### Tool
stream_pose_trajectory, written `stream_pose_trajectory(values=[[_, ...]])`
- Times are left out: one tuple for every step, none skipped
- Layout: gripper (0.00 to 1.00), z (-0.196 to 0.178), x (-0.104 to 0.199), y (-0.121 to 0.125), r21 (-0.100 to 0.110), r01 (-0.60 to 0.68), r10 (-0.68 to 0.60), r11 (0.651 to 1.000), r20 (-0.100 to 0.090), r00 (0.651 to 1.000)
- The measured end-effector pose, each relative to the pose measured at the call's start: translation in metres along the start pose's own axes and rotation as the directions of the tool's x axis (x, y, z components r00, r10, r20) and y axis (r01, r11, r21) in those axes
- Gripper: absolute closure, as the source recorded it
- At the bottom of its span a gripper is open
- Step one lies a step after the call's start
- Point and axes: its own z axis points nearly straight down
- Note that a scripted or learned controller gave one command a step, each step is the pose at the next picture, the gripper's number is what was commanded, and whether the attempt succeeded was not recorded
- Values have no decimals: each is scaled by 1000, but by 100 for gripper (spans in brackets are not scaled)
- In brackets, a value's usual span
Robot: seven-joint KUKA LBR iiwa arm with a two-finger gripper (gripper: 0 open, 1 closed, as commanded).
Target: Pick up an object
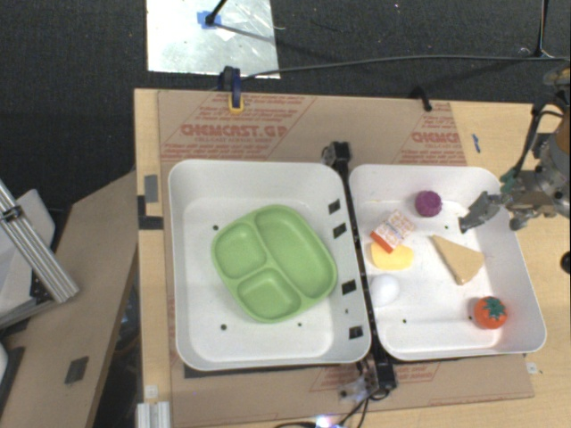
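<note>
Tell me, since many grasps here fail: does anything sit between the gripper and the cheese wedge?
Nothing visible does. The gripper hangs over the right bin's far right side, and the cheese wedge lies just below it in the view, with bare white floor around it.

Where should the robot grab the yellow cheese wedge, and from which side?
Probably across the cheese wedge's two long slanted sides, near the wide end, coming straight down from above. It lies flat in the right bin with open floor around it, and the gripper hangs just above it.

A cardboard-covered bench (294, 119) bears two white bins (192, 239) (526, 301) side by side.
</note>
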Motion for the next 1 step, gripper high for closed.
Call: stream_pose_trajectory(values=[[0,-5,0,2,-9,2,-2,1000,2,1000]])
